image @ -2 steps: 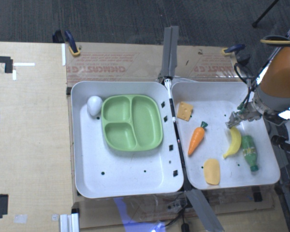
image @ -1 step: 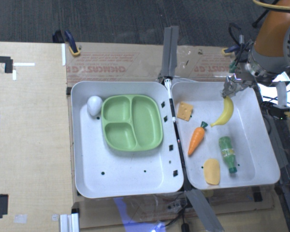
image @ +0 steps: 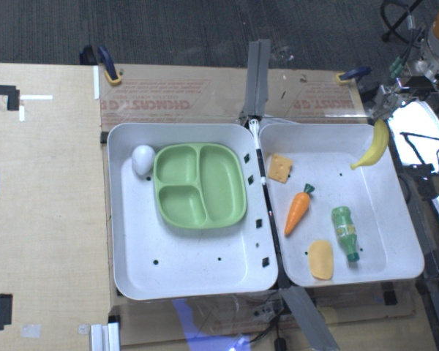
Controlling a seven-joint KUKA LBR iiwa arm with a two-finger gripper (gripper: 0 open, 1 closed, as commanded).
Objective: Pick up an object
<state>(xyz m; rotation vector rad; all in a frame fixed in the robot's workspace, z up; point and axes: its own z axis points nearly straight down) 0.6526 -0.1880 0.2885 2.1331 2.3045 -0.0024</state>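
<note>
A yellow banana [image: 374,146] hangs nearly upright over the far right corner of the right bin [image: 395,269]. Its upper end sits between the fingers of my gripper [image: 381,117], which is shut on it. The arm comes in from the upper right edge. In the right bin lie an orange carrot [image: 298,209], a green bottle [image: 344,232], a tan cracker-like square [image: 279,169] and a yellow oval piece [image: 321,259]. The left bin [image: 132,269] holds a green divided plate [image: 200,186] with a white egg [image: 143,159] beside it.
A grey divider bar [image: 257,75] runs between the bins at the back. Cardboard [image: 175,101] lies behind the bins, held by blue clamps [image: 108,66]. Cables and metal framing [image: 424,159] crowd the right edge. Wooden bench [image: 44,218] extends to the left.
</note>
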